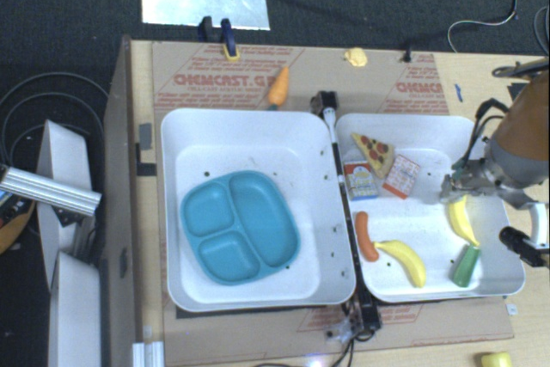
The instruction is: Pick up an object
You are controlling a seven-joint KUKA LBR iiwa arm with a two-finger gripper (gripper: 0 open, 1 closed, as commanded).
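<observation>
We count two white bins: one (249, 129) well left of the pincer (454, 185), one (430, 126) beneath it. Two bananas, one (461, 220) just below the pincer, one (406, 259) lower left. One blue tray (239, 225), one pizza slice (375, 151), two small cards (361, 181) (401, 175), one sausage (365, 235), one green piece (465, 265).

The arm (524, 137) is cut off by the right edge, so its upper links go unseen. Its gripper (454, 189) is small and blurred; finger spacing cannot be read. It perhaps covers the top end of a banana (462, 222). Print on the two small cards (382, 176) is illegible.
</observation>
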